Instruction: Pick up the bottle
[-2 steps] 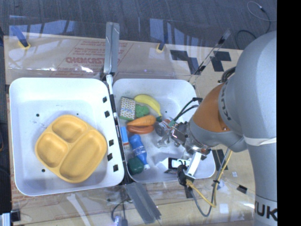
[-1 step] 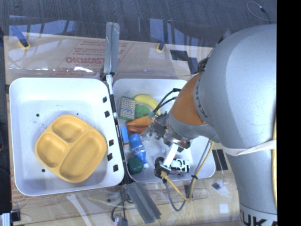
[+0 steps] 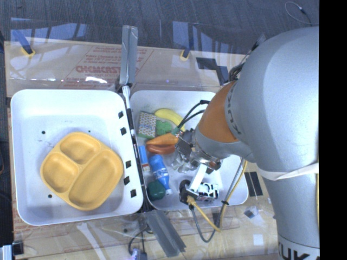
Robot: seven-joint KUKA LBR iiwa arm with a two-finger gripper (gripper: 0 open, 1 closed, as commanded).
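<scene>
The blue bottle (image 3: 159, 169) lies on its side in the right bin (image 3: 162, 97), near that bin's left wall, with a dark green round end (image 3: 158, 188) toward the front. My gripper (image 3: 184, 157) hangs low inside the same bin, just right of the bottle and below the arm's orange band (image 3: 216, 124). I see nothing held in it. The big grey arm covers the bin's right half.
An orange carrot-like item (image 3: 162, 143), a yellow banana (image 3: 169, 115), a patterned sponge (image 3: 147, 124) and a blue pen (image 3: 142, 157) crowd the bottle. A yellow divided plate (image 3: 81, 169) lies in the left bin (image 3: 32, 107). A yellow cable (image 3: 203, 215) loops over the front rim.
</scene>
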